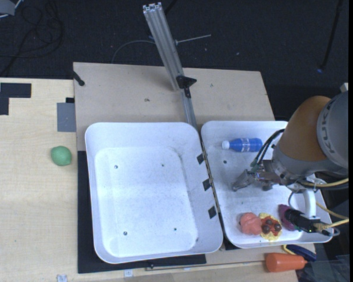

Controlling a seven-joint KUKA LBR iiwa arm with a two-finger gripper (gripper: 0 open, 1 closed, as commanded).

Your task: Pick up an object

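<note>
At the near edge of the bench we see an orange object [285, 262] lying just outside the right bin [215, 157], near its front right corner. Inside that bin, crowded against the near wall, sit a pink lump [249, 223], a yellow and red toy [270, 227] touching it, and a purple item [289, 217] close beside the arm's cabling. We cannot make out finer detail on any of these.

The middle of the right bin floor lies bare, and there the gripper [242, 184] hangs low over the white surface; its dark fingers look drawn close with nothing between them, though we cannot tell for certain. The arm [312, 140] covers the bin's right side.

Farther back, a blue bottle [243, 144] with a white cap lies on its side by the far wall; no label can be read.

The left bin [100, 140] gives wide open room. Beyond it, a green ball [62, 155] rests on the wooden table, and a metal rail [165, 43] slants away.
</note>
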